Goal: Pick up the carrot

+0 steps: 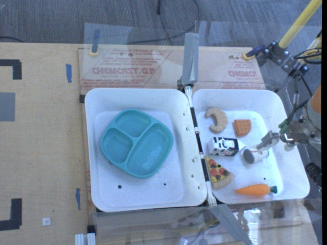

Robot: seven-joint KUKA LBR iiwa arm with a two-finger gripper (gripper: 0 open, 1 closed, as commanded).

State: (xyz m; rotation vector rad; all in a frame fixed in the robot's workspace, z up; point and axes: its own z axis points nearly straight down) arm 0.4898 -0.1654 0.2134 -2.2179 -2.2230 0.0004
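Plainly, the pick had not begun in any visible way. The carrot (254,190) lay flat at about five o'clock in the right bin (278,102), close to the bin's near wall, orange body pointing toward nine o'clock and green stub toward three. Nothing touched it.

The gripper (270,140) sat at the bin's three o'clock edge, reaching inward above the tray floor, up from the carrot toward twelve o'clock and apart from it. Whether it was spread or pressed together could not be told at that size and slant; nothing showed pinched in it. So, by my judgement, the whole task was left: come over the carrot, descend, close and lift.

Around it lay a croissant (218,119) at eleven o'clock, an orange cracker (242,127) beside that, a black-and-white carton (224,146) mid-bin, a grey-and-white cylinder (252,155) just off the gripper, and a pizza slice (218,173) at seven o'clock. None crowded the carrot; the near wall looked the likelier nuisance. The left bin (97,98) held a teal divided plate (137,143).
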